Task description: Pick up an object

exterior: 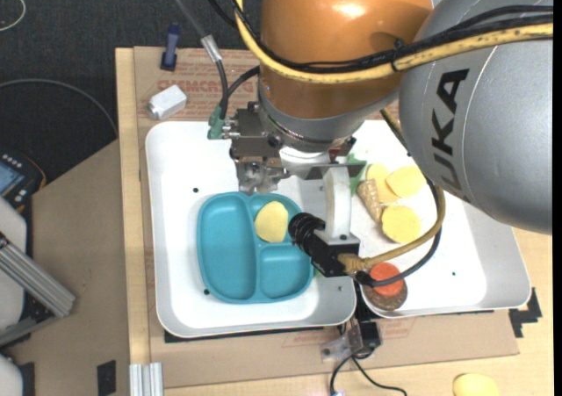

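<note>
Gripper [263, 176]: grey metal assembly below the orange band, hanging over the far edge of the left bin, directly above the far rim of the blue tray; whether it is released, clenched or grasping cannot be told from this view
Arm [492, 96]: grey housing with KUKA lettering fills the upper right; large glossy orange band [338, 8] sits above the wrist; yellow-and-black cable loops around it
Black fitting [318, 247]: cylindrical black part with a cable, over the near right corner of the blue tray, at the divide between the two bins
Blue tray [237, 249]: compartmented plastic dish lying flat in the centre of the left bin, toward its near edge
Yellow lemon-shaped object [272, 221]: rests in the tray's far right compartment, just below the gripper; no contact with the gripper visible
Left bin [171, 210]: shallow, white, carries the blue tray
Right bin [483, 271]: shallow, white, largely covered by the arm
Yellow round pieces [399, 201]: two discs beside a tan ridged item, at the far left corner of the right bin
Orange-red item [385, 276]: sits on a round brownish disc at the near left corner of the right bin
White block [167, 103]: on the bench beyond the far left corner of the left bin
</note>
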You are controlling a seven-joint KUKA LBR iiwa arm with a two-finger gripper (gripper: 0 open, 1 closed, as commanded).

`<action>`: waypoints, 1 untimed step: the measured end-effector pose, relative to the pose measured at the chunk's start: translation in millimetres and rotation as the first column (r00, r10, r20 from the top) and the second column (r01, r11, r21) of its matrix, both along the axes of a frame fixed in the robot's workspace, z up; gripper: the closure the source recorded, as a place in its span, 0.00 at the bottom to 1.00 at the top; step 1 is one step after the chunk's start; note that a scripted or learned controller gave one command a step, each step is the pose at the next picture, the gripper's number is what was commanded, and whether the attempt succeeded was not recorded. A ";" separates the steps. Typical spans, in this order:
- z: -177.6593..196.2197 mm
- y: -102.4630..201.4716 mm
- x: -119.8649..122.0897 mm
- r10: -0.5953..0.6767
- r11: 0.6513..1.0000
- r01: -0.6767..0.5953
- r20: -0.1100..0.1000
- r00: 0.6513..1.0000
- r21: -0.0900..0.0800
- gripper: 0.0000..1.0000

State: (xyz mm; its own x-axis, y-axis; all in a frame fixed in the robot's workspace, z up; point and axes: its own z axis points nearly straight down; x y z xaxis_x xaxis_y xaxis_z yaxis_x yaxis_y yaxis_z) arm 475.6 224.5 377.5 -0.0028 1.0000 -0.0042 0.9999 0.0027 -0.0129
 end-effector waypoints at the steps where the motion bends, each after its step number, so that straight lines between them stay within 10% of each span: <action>1: 135.1 -0.3 4.2 -0.001 1.000 0.001 0.029 1.000 0.012 1.00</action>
State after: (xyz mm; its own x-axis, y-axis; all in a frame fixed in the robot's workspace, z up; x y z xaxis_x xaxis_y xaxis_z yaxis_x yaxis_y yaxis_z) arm 479.8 224.2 512.6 -0.0018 1.0000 0.0080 0.9999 0.0017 0.0160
